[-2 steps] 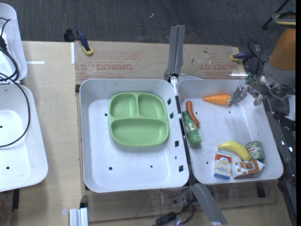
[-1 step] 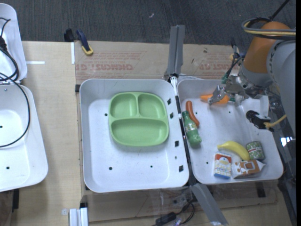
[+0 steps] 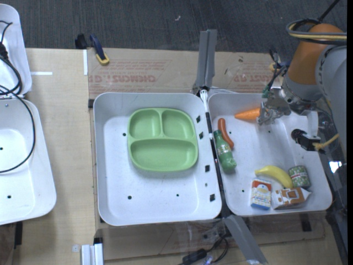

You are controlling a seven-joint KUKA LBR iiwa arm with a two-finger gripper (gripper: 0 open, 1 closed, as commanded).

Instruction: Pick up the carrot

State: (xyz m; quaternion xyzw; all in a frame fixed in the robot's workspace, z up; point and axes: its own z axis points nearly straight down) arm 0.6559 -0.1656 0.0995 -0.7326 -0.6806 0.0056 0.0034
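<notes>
The carrot (image 3: 247,114) is an orange cone in the far part of the right bin (image 3: 242,195), its tip pointing left. My gripper (image 3: 266,116) is right at the carrot's thick right end, touching or nearly touching it. The arm comes in from the right, its orange band above the wrist. The gripper's body hides where it meets the carrot.
In the right bin lie a red sausage (image 3: 225,133), a green bottle (image 3: 225,152), a banana (image 3: 274,175), a green can (image 3: 299,176) and two small cartons (image 3: 261,194). The left bin (image 3: 110,192) holds a green divided plate (image 3: 162,139).
</notes>
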